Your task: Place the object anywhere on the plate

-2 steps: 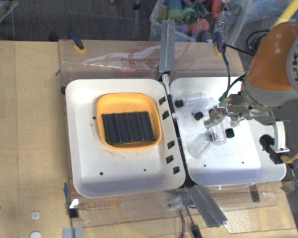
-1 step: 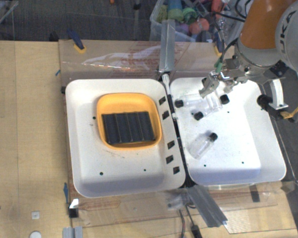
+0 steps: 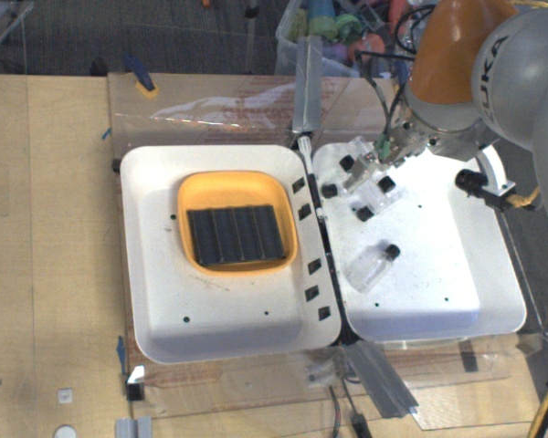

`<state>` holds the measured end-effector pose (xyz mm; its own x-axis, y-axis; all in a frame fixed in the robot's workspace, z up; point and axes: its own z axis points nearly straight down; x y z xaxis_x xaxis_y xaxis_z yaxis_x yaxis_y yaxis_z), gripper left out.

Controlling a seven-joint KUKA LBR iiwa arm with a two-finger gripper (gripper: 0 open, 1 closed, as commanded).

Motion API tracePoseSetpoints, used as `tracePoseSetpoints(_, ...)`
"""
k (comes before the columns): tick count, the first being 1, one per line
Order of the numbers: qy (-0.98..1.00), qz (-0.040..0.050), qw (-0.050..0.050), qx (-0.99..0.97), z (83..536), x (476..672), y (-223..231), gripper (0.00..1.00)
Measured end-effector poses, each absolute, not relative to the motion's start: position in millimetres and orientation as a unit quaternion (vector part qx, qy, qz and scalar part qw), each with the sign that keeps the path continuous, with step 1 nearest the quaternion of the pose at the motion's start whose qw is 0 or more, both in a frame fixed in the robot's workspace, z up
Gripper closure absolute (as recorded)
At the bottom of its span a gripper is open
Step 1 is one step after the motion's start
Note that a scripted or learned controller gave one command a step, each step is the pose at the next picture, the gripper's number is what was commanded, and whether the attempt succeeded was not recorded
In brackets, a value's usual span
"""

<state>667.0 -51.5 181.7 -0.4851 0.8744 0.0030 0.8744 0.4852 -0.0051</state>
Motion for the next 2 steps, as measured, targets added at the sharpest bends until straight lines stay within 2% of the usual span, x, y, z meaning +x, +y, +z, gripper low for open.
tracePoseSetpoints(1, -0.912, 0.0006, 0.002, -0.41, 197.9, 654.4, -15.1, 1.0)
tracePoseSetpoints(2, -0.912, 0.0005, 0.002, -0.41, 198.3, 654.6, -15.0, 0.0)
